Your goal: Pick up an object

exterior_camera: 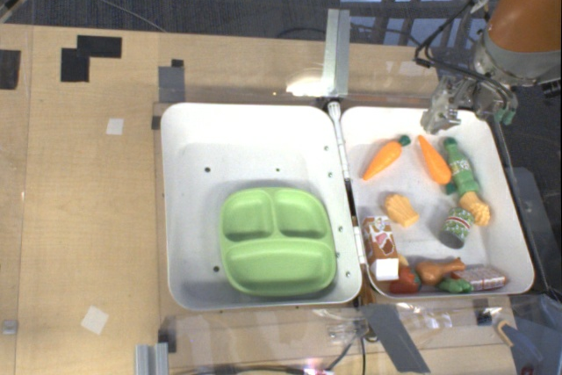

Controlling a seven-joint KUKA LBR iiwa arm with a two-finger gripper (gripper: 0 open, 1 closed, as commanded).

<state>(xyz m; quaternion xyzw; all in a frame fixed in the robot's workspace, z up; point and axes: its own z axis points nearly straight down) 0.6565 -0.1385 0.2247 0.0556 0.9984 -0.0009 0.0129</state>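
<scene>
My gripper [442,115] hangs over the far edge of the right bin [518,233], with nothing seen in it. Just in front of it lie a small carrot [433,160] and a green bottle [459,168]. A larger carrot [383,159] lies to their left. Nearer the middle sit a corn piece [400,209], a yellow lump [476,208] and a dark can [455,229]. Along the near wall are a printed box [380,243], a red item [405,282], a drumstick [439,270] and a wrapped bar [481,278].
The left bin [202,145] holds a green divided plate [277,240] toward its near side. A metal post [337,57] rises behind the seam between the bins. The arm's orange band [525,4] stands above the right bin's far corner.
</scene>
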